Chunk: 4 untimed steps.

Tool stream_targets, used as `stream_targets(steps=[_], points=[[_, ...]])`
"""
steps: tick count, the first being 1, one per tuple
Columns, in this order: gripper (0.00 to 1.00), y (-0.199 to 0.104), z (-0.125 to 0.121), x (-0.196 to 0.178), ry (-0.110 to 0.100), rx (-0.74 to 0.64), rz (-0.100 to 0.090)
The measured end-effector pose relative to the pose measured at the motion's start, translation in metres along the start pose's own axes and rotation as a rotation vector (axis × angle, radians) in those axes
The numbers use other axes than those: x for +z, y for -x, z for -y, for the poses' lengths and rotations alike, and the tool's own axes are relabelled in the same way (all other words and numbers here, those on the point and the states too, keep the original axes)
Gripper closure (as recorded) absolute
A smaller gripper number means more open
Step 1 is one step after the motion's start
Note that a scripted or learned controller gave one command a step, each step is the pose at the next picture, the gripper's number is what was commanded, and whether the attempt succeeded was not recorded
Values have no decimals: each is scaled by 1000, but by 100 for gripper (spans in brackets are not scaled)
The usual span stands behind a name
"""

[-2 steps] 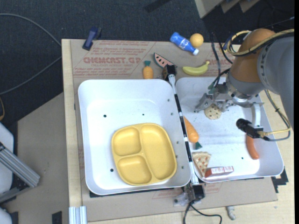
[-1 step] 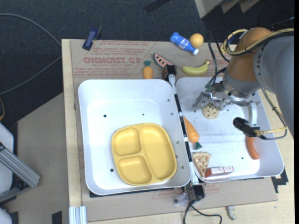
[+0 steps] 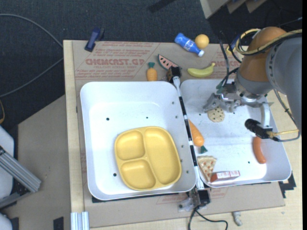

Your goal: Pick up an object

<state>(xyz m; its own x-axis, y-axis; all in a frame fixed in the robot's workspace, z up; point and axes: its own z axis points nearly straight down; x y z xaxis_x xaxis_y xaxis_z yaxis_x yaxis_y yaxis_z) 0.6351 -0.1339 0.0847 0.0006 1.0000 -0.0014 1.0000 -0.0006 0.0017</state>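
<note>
My gripper (image 3: 218, 104) hangs low in the back left part of the right bin (image 3: 276, 169), pointing down. Directly below its tip lies a round chocolate-chip cookie (image 3: 217, 115) on the bin floor; whether they touch cannot be told. An orange carrot (image 3: 195, 133) rests against the bin's left wall. A pizza slice (image 3: 206, 166) and a red and white bar (image 3: 225, 176) lie at the front left. A reddish sausage (image 3: 259, 150) lies at the right, in front of the wrist.
The left bin (image 3: 96, 104) holds a yellow divided plate (image 3: 146, 157). Behind the bins on the bench lie a banana (image 3: 201, 71), a blue bottle (image 3: 188, 44), an orange (image 3: 202, 40), a watermelon slice (image 3: 166, 61), a small toy carrot (image 3: 152, 74) and a blue clip (image 3: 93, 40).
</note>
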Motion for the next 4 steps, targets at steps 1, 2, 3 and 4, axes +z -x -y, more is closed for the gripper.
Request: stream_targets(steps=[1,2,3,4], points=[[100,0,-3,-15,11,0,1],[0,0,-3,-14,11,1,1],[0,-28,5,0,-4,-2,-3],[0,-1,-32,0,0,-1,0]])
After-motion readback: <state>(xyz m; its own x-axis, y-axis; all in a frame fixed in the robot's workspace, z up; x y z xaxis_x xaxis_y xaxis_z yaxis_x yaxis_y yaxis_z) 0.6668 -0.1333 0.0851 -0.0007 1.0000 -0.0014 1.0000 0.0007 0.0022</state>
